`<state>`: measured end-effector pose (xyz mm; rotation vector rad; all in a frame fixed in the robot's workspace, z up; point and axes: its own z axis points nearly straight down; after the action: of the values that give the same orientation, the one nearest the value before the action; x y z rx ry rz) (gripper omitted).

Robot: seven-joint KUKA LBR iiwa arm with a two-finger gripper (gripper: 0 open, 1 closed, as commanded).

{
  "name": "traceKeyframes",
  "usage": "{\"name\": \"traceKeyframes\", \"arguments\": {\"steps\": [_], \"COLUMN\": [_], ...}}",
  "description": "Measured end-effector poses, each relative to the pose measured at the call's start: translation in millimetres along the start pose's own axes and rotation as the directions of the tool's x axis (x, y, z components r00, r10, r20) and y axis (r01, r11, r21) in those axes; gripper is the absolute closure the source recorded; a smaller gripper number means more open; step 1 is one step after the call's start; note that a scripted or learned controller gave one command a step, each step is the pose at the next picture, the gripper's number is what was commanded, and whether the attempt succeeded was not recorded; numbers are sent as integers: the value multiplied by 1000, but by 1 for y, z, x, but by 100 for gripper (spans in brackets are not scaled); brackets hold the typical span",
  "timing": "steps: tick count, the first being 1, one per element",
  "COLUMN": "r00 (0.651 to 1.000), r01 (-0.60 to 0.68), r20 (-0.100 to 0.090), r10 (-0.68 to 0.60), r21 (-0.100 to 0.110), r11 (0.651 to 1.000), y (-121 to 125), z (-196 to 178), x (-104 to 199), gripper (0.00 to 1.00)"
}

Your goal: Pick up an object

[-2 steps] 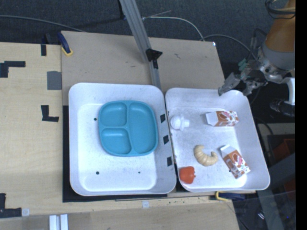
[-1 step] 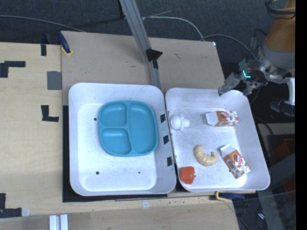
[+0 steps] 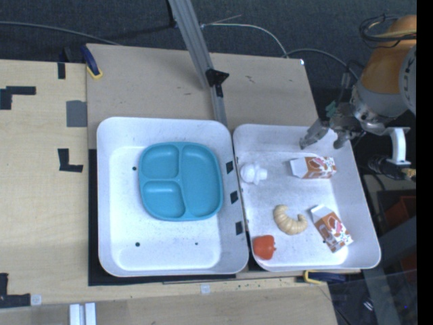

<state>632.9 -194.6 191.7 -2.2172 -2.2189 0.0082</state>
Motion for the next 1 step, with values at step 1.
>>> {"name": "traceKeyframes", "arguments": {"steps": [1], "r00": [1000], "r01": [1], "r20": [0], "r10": [-1], "r21": [-1], "r11": [1000], "y": [1], "z": [64], "x": [-1], "gripper": [0]}}
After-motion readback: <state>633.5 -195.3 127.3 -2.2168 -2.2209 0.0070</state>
